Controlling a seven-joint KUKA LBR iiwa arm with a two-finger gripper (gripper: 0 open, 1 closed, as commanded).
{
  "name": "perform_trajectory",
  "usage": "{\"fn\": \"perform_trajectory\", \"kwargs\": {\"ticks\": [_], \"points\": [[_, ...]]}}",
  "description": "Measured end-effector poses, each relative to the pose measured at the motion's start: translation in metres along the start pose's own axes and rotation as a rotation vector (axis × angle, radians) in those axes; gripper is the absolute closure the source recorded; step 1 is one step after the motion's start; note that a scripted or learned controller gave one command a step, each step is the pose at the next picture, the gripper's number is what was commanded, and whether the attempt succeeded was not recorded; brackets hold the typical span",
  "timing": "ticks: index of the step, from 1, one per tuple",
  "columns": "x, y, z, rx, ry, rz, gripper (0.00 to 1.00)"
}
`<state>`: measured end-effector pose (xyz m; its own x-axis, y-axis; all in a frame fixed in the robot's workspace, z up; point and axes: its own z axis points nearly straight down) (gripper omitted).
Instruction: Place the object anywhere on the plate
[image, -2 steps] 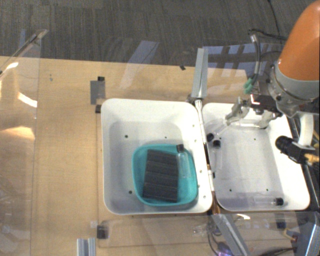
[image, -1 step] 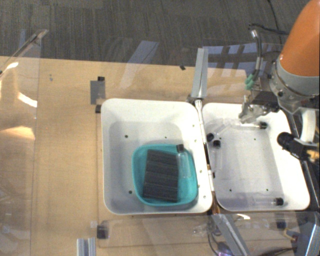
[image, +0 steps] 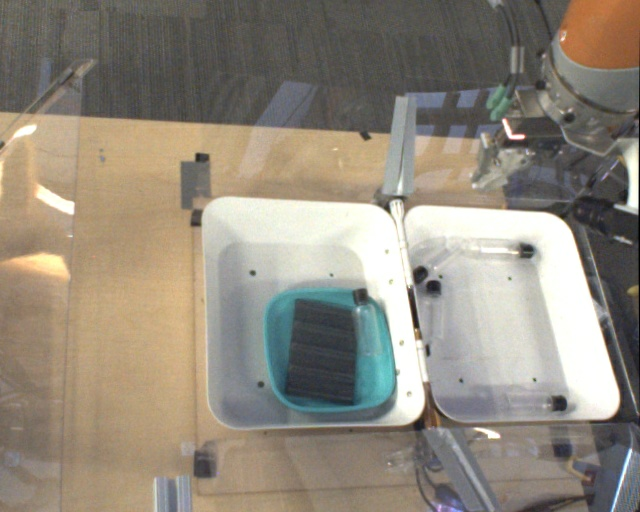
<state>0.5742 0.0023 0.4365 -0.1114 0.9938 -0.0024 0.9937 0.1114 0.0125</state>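
Observation:
A teal plate (image: 277, 330) sits in the near part of the left bin (image: 230, 300). On it lies a dark grey ridged block (image: 322, 350). Beside the block, on the plate's right side, lies a small clear bottle with a black cap (image: 368, 325). My gripper (image: 493, 165) hangs at the upper right, past the far edge of the right bin (image: 590, 330), well away from the plate. Nothing shows in it.
The right bin holds a clear tube with a black cap (image: 490, 247) near its far wall, two small black pieces (image: 427, 280) at its left side, and another clear capped tube (image: 540, 403) at its near edge. A metal divider (image: 400, 150) stands between the bins.

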Motion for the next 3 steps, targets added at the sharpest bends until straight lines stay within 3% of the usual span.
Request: {"fn": "perform_trajectory", "kwargs": {"ticks": [1,2,3], "points": [[0.045,0.032,0.010,0.001,0.001,-0.232,1.00],[0.084,0.091,0.001,0.001,0.002,-0.326,1.00],[0.124,0.110,0.000,-0.002,0.003,-0.518,1.00]]}}
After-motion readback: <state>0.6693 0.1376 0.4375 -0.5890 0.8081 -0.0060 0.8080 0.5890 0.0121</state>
